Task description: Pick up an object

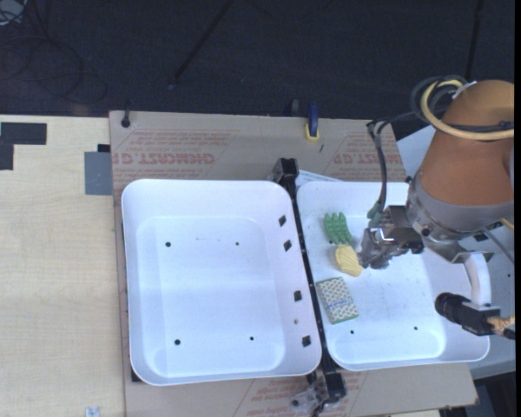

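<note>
The grey arm (469,159) with its orange band is reaching in from the right over the right bin (399,341), and its claw (375,252) is hanging low just beside a small yellow object (348,260). Whether the claw is touching that object, or how far it is spread, cannot be told from this slanted view, and nothing is visibly sitting in its grip. A green ridged object (336,228) is lying just above the yellow one, near the divider. A checked, pale sponge-like block (337,300) is resting below them. The left bin (208,276) is sitting alongside on the counter (43,276).
</note>
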Robot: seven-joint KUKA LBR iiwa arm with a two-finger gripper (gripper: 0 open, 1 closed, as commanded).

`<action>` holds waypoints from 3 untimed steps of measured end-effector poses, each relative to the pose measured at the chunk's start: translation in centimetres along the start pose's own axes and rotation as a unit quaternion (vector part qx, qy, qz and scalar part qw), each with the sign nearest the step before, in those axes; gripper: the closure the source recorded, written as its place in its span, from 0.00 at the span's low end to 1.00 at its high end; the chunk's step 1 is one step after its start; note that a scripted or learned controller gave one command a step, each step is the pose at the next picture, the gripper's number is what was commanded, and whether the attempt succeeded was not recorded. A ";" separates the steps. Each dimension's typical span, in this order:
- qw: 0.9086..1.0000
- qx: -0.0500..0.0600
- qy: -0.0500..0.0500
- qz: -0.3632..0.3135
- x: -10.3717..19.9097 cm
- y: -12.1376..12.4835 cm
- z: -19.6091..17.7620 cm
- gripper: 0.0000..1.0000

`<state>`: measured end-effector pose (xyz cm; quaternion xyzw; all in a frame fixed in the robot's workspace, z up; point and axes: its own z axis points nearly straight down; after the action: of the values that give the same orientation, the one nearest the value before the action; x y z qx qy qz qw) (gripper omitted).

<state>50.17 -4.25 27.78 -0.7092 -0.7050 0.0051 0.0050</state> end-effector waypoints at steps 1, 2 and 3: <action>1.000 -0.010 0.001 -0.006 5.7 1.6 -9.2 1.00; 1.000 -0.003 0.000 -0.002 3.8 -2.9 -6.3 1.00; 1.000 -0.007 0.001 -0.007 11.0 -2.8 -9.5 1.00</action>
<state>47.59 6.80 37.34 -0.7043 -0.7099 -0.0003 0.0008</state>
